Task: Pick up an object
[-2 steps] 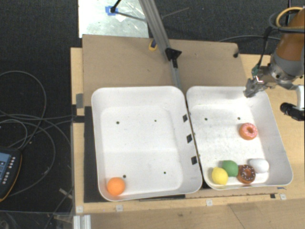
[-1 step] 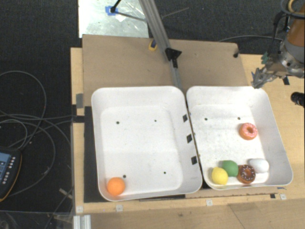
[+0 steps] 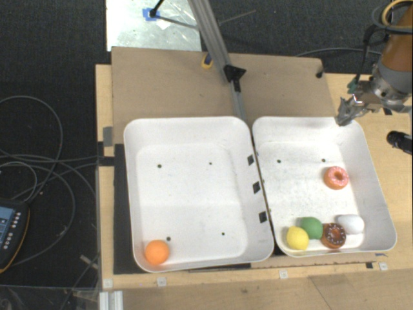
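Jaws (image 3: 344, 117) hang over the far right corner of the right bin (image 3: 377, 173), nothing between them (spread or pressed together, cannot tell). Pink donut (image 3: 335, 177) sits mid-right. Yellow ball (image 3: 297, 237), green ball (image 3: 312, 227), chocolate donut (image 3: 333, 236), white egg (image 3: 350, 223) cluster at the near edge. Orange ball (image 3: 156, 252) in the left bin (image 3: 139, 173).

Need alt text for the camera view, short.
Gripper hovers over the far right corner of the right bin, which has a pink donut, yellow ball, green ball, chocolate donut and white egg. Left bin has an orange ball.
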Controlling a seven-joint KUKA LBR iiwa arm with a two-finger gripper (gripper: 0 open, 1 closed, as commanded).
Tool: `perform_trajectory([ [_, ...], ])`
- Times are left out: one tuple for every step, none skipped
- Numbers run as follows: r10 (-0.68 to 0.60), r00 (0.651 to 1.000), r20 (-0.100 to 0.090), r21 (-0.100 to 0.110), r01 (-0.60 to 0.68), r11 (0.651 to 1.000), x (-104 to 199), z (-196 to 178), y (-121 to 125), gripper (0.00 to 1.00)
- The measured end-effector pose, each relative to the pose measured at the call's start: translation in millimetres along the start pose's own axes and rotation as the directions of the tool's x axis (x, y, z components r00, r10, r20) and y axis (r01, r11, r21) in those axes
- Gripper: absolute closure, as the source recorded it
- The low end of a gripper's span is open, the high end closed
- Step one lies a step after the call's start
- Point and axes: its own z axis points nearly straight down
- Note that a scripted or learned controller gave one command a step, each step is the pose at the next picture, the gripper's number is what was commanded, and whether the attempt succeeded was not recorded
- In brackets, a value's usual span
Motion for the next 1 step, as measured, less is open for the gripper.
perform_trajectory([
  [-0.003, 1.0, -0.003, 0.001, 0.003, 1.0, 55.4, 3.0, -9.9, 1.0],
])
